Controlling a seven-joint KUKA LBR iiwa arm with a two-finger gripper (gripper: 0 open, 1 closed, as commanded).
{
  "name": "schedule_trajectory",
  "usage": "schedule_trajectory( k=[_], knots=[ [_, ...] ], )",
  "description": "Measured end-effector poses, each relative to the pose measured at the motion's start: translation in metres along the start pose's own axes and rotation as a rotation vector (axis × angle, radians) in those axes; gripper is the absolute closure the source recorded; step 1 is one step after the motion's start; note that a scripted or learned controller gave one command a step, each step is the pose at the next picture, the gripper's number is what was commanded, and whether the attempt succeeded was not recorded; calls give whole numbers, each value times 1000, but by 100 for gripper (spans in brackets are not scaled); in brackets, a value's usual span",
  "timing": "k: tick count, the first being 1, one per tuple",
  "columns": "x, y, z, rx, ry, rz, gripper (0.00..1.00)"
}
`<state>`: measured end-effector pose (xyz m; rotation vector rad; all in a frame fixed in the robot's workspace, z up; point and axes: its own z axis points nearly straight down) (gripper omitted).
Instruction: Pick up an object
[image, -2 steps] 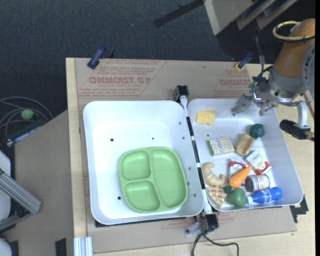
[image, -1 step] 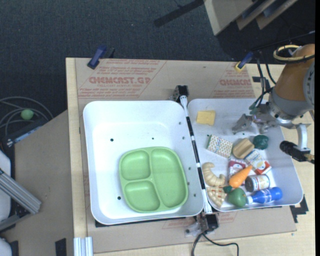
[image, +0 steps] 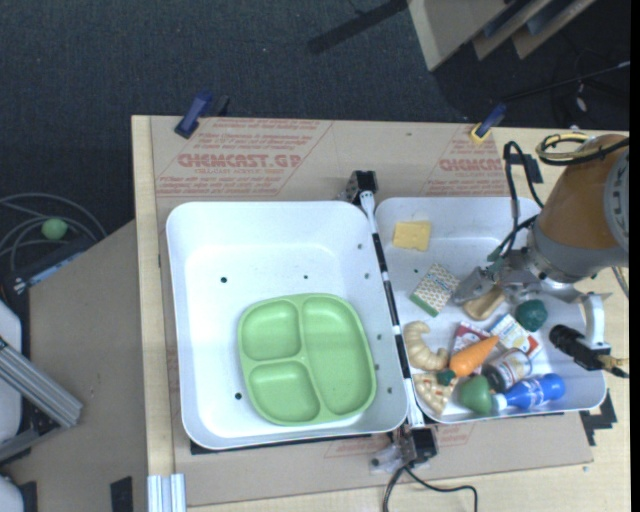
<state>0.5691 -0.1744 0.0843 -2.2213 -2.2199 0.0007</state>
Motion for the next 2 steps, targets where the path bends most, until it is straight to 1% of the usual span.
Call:
schedule_trajectory(
  k=[1,2],
  knots=[
    [0,1,-10,-2,-1,0,100],
    [36,-34,-33,1,1,-1,100]
  ],
)
